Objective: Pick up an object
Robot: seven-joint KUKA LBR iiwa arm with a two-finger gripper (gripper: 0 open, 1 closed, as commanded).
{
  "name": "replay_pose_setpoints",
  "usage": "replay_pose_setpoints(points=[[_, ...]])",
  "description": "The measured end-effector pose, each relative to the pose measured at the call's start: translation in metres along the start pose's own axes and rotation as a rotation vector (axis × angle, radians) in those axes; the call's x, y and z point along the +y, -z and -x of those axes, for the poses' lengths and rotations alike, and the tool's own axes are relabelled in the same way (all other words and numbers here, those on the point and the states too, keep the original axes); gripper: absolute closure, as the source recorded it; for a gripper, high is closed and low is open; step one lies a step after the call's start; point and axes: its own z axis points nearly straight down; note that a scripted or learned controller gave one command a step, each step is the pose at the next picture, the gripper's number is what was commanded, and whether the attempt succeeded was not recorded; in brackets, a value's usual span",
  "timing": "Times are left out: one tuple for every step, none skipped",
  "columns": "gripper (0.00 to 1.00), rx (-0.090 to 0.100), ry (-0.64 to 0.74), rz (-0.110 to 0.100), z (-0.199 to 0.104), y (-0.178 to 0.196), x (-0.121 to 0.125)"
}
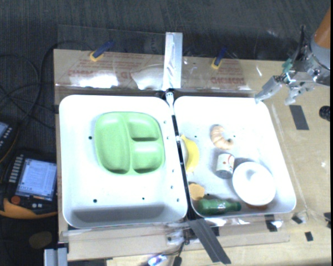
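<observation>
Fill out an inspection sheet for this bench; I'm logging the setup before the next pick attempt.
Surface: two white bins side by side, left bin, right bin.
Job's things: green divided tray in left bin; in right bin banana, shrimp-like toy, small can, white bowl, green bottle.
Clutter: clamps on the back panel.
End effector: above the right bin's far right corner, nothing between its fingers.
Cables: black cables left of bench.
Surroundings: handheld pendant, dark floor.
</observation>
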Motion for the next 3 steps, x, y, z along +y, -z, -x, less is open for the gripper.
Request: replay_pose_setpoints(points=[[0.00,-0.003,-0.001,-0.001,-0.016,-0.023,-0.018],[0.00,0.001,0.107,0.000,-0.038,-0.180,-0.025],[0.00,-0.006,0.109,0.012,-0.072,-0.192,-0.064]])
